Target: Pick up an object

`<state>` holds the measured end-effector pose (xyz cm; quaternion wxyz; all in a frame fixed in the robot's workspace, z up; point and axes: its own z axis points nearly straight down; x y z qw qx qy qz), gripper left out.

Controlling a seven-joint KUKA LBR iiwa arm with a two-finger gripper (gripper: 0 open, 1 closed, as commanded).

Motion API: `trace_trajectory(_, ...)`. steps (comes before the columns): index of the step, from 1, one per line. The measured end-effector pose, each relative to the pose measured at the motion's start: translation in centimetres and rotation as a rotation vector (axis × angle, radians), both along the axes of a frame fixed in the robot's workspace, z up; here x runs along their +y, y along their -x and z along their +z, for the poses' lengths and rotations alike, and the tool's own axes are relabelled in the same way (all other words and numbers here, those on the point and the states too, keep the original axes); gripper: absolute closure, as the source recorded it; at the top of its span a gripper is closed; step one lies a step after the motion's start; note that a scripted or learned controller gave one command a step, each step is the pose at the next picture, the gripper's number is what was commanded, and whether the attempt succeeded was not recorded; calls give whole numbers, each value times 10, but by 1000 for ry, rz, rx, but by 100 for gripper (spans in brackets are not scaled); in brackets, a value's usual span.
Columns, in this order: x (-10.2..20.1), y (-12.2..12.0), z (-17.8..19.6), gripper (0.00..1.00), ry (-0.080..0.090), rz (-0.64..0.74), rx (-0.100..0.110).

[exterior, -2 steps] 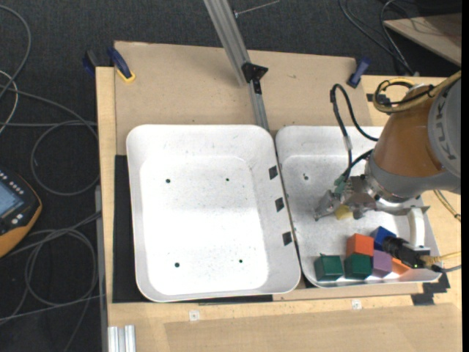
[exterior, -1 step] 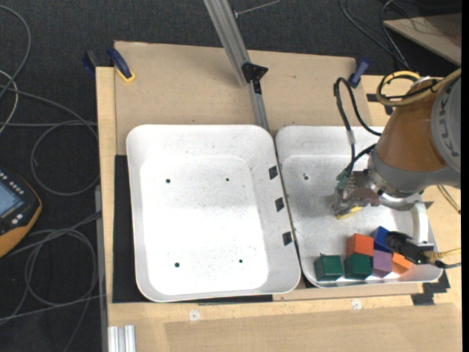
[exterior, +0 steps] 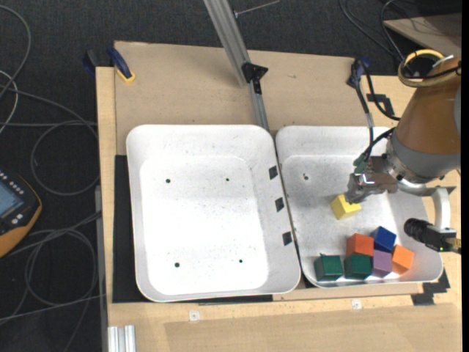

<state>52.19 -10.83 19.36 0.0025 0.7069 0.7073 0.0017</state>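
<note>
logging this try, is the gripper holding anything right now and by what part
It cannot be told. The gripper sits right at the top of the yellow block in the right bin, touching or nearly so.

A robotics lab: a plywood counter (exterior: 183, 79) bears two white bins (exterior: 201, 211), blue clamps (exterior: 121, 63) grip its far corners, loose cables (exterior: 44, 145) sprawl over dark carpet to its left, and an aluminium strut (exterior: 231, 28) rises behind.

We find no text, label, brand, number or sign that we can read anywhere on bench or bins.
</note>
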Motion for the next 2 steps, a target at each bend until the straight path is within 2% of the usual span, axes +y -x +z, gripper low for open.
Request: trace_trajectory(2,4,4,89,100,0,1,0)
